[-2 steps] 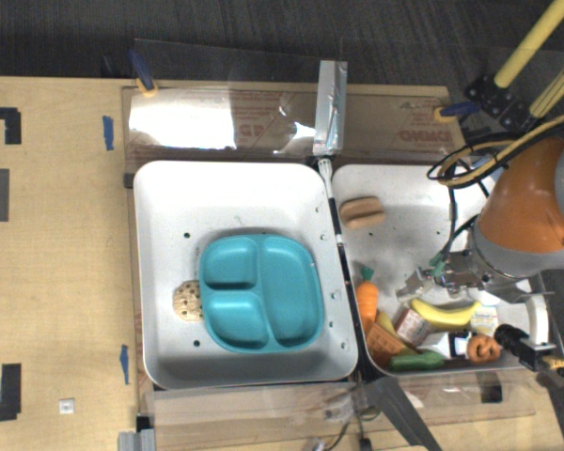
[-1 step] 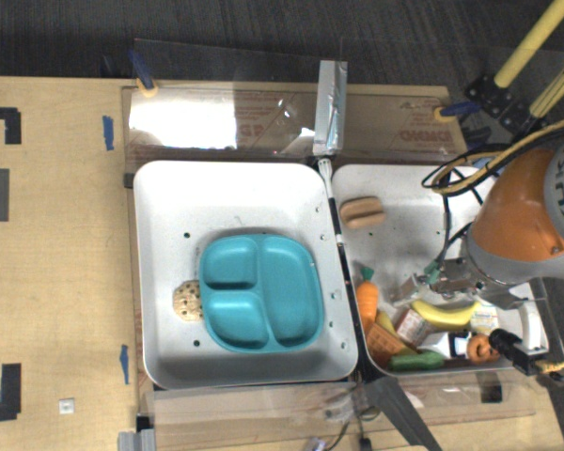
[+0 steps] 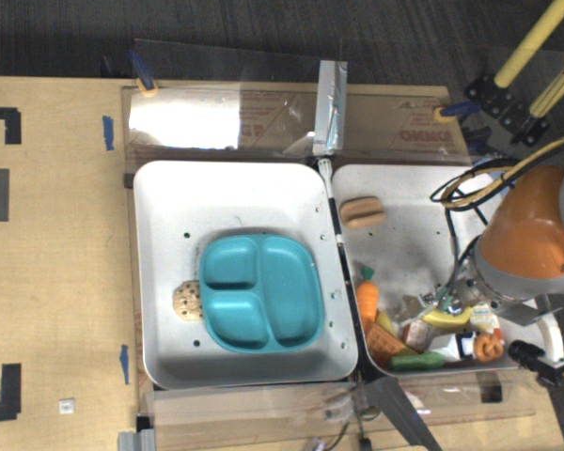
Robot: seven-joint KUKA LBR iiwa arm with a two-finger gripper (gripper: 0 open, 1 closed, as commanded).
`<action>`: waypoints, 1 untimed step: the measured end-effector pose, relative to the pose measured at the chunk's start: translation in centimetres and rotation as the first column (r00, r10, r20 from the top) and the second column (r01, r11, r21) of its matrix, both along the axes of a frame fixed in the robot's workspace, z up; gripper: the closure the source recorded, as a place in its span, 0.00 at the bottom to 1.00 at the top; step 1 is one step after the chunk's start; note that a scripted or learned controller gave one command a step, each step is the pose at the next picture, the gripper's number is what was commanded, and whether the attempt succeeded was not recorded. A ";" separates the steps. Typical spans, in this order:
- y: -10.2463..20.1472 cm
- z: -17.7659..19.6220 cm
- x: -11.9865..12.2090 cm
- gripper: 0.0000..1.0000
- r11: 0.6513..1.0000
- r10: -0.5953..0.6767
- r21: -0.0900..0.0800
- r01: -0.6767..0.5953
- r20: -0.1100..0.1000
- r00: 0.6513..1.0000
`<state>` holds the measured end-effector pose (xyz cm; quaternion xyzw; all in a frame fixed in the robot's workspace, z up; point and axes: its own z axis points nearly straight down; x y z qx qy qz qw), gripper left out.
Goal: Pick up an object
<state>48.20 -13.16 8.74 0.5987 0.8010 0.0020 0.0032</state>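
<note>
arm (image 3: 531, 238) reaches in from right, its bulk hiding much of right bin (image 3: 404, 191) | gripper (image 3: 448, 301) low over toy-food pile, state cannot be told | carrot (image 3: 368, 304), banana (image 3: 446, 319), green vegetable (image 3: 415, 362) crowded, partly overlapped | bun (image 3: 361, 212) apart | left bin (image 3: 160, 252): teal divided tray (image 3: 260, 291), cookie (image 3: 187, 301) half tucked beside it

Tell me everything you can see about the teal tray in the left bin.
The teal tray is a rounded-corner divided plate that looks like smooth plastic, with three compartments: one wide section across the upper left and others below and to the right. It lies flat and right side up, turned at a slight angle, near the middle of the left white bin. Its compartments hold nothing. A speckled cookie sits against its left edge.
</note>
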 end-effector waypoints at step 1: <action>-1.9 0.0 6.3 0.00 0.990 0.141 -0.001 -0.141 -0.001 0.990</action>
